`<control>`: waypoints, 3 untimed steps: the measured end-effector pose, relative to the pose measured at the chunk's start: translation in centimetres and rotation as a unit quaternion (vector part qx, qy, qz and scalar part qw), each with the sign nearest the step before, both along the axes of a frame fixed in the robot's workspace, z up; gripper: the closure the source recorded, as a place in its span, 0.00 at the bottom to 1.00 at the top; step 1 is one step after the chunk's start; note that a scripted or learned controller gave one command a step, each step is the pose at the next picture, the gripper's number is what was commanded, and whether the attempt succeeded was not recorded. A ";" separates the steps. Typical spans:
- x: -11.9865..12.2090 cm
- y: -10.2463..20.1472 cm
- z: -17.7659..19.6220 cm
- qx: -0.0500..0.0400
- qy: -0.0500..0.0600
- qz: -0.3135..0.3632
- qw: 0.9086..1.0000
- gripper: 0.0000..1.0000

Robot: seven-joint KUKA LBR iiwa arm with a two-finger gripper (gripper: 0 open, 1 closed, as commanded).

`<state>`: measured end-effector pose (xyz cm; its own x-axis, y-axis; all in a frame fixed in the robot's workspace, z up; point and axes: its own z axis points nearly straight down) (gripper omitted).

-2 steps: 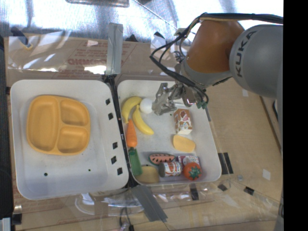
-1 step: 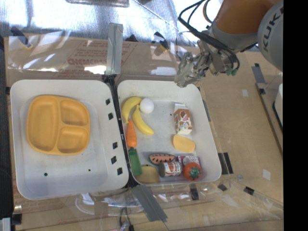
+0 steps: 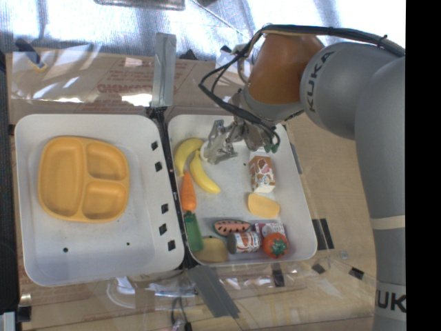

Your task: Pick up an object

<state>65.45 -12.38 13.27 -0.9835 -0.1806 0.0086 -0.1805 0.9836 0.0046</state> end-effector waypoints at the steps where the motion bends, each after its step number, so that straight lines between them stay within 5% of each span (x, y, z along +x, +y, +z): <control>1: 0.2 -0.1 0.4 -0.001 -0.004 0.000 1.000 0.00; 2: -2.6 2.5 -3.5 -0.006 -0.008 0.053 0.999 0.00; 3: -7.2 -2.2 -4.2 -0.001 -0.003 0.096 0.995 0.00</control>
<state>58.29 -14.56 9.12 -0.9308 -0.3656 0.0024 -0.3656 0.9308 0.0017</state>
